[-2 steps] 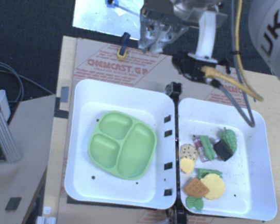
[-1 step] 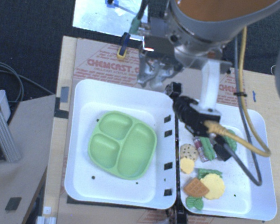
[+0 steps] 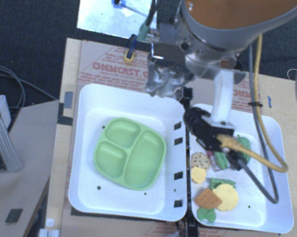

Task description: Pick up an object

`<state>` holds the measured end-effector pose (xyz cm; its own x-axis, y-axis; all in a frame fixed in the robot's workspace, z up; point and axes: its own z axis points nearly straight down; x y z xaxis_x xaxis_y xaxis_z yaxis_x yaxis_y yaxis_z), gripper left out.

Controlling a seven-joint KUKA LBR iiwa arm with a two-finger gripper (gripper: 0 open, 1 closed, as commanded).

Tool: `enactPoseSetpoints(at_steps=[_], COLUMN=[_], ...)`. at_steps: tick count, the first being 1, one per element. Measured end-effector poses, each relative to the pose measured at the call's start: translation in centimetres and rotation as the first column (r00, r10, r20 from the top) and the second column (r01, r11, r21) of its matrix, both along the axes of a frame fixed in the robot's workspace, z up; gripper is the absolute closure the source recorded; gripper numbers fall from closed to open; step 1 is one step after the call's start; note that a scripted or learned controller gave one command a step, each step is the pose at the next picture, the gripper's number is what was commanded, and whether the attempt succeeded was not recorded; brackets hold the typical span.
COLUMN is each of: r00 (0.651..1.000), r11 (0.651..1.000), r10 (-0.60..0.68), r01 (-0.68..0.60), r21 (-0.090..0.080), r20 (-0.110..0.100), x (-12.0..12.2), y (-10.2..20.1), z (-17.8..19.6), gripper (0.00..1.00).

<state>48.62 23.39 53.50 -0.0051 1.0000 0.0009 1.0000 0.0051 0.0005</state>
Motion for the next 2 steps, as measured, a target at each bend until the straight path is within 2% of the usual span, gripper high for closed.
enactPoseSetpoints(at_steps=[2], r00=[1.000], r11=[1.000], r10=[0.001], r01=[-0.001], r21=[0.000], r20=[0.001], x=[0.02], y=[0.01], z=[-1.09], gripper=[1.00])
